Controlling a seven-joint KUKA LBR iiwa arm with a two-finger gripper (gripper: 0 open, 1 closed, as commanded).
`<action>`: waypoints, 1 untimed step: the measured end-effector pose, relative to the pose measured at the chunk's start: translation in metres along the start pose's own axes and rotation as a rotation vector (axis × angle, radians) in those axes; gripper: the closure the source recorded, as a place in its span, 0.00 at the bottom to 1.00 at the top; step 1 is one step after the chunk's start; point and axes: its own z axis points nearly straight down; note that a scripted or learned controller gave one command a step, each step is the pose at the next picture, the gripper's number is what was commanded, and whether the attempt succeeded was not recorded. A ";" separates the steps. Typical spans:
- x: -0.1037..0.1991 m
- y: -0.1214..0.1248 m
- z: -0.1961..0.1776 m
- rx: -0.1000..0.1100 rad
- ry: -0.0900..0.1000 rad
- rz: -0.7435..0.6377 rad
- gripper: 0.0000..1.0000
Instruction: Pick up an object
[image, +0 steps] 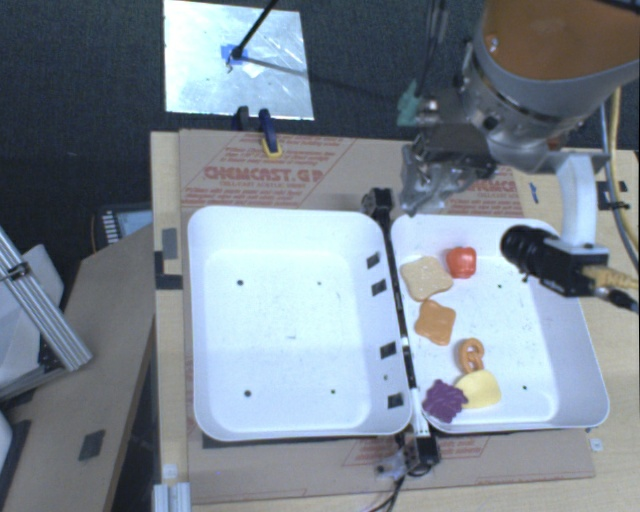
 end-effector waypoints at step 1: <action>0.060 0.001 0.000 0.000 0.000 0.004 1.00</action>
